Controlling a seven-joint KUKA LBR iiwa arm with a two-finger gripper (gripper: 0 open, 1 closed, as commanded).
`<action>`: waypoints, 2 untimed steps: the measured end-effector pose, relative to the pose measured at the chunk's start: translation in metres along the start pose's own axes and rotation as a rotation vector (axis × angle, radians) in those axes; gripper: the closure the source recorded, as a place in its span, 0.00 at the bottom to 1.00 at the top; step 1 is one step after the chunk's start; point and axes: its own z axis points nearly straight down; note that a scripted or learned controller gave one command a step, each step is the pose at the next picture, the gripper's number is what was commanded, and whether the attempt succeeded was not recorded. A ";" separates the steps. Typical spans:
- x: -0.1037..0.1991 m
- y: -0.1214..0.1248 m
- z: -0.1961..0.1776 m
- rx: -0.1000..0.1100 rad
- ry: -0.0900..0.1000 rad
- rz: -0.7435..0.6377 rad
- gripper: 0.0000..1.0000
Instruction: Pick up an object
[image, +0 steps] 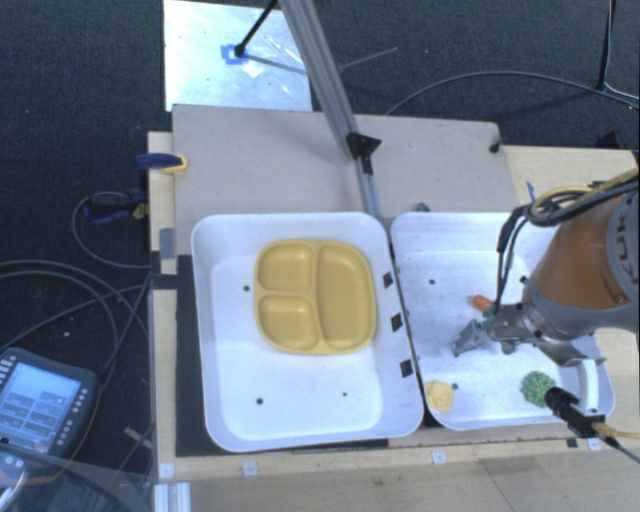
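While the grey arm (585, 270) with its orange band reaches in from three o'clock, its hand (472, 338) hangs low over the middle of the right bin (420, 250); whether it is apart or together I cannot tell at this slant. A small orange piece (482, 301) lies at about one o'clock from the hand, just beside it. A green, bumpy object (537, 385) sits near the bin's five o'clock corner, and a pale yellow object (439, 396) rests at the bin's seven o'clock edge, well apart from the green one. The left bin (225, 400) carries a yellow divided plate (315, 296) in its upper middle. Both bins lie side by side on the desk (250, 150).
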 end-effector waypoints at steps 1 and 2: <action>-0.001 0.002 -0.014 -0.007 -0.001 0.000 1.00; -0.008 0.006 -0.075 -0.012 -0.004 -0.004 1.00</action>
